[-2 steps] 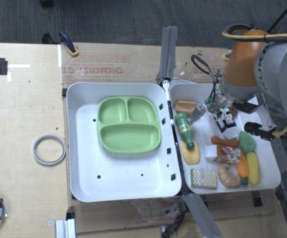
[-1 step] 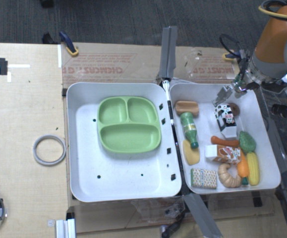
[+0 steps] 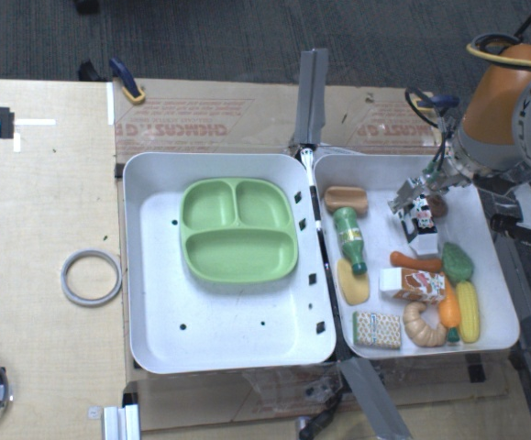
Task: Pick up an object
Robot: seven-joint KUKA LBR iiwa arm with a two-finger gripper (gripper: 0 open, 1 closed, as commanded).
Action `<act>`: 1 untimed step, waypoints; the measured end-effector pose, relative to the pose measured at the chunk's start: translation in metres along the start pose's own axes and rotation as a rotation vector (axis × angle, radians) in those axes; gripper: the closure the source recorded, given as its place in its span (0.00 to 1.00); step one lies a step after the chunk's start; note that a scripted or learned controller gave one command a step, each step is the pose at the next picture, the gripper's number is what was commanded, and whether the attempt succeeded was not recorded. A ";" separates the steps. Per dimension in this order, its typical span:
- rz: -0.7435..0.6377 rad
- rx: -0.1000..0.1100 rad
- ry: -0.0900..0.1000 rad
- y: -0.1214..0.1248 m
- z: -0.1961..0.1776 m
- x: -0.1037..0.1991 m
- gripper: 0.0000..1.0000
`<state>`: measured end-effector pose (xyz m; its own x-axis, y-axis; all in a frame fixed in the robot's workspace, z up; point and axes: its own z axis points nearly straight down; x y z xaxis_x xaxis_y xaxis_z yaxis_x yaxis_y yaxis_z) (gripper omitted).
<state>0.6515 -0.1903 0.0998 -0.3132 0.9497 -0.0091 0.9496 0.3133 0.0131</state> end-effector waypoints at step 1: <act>-0.003 -0.002 -0.005 0.001 -0.010 -0.001 1.00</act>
<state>0.6524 -0.1904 0.1101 -0.3157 0.9488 -0.0137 0.9487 0.3159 0.0151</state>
